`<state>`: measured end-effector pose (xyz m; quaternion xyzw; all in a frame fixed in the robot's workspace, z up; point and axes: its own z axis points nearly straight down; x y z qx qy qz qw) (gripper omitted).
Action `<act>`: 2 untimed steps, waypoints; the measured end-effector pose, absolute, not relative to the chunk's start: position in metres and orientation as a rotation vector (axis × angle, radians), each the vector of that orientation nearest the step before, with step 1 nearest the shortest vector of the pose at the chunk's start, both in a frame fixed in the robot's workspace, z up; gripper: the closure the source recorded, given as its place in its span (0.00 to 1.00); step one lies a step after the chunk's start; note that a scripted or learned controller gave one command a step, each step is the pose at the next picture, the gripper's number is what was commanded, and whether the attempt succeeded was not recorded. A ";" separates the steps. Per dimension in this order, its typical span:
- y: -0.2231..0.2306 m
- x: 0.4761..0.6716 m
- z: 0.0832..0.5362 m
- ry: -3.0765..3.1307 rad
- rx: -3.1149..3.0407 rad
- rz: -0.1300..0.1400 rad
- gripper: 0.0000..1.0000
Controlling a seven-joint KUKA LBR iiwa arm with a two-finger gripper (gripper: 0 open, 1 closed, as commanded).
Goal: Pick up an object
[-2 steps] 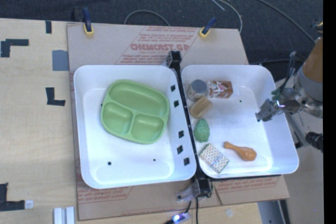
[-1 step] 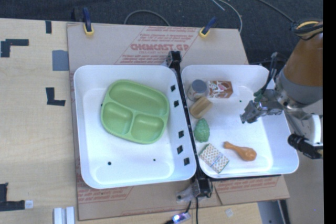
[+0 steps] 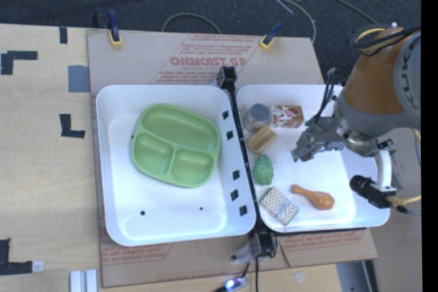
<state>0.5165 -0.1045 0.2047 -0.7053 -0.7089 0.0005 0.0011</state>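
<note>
Currently the dark two-finger end effector (image 3: 301, 152) hovers in the right white bin (image 3: 356, 215), centre-right of the frame; nothing is seen between its fingers, and their spread cannot be told at this angle; no object picked yet. Candidates lie left of and below it: tan rounded wooden block (image 3: 261, 139), green knobbly soft lump (image 3: 263, 169), orange drumstick-shaped toy (image 3: 313, 197), patterned white box (image 3: 278, 206). Descent, grasp and lift all remain; green divided plastic plate (image 3: 176, 145) sits in the left white bin (image 3: 116, 215).
</note>
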 end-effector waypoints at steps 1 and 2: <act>-0.059 0.517 0.208 -2.226 -2.213 0.000 1.00; -0.005 0.521 0.221 -2.228 -2.213 -0.001 1.00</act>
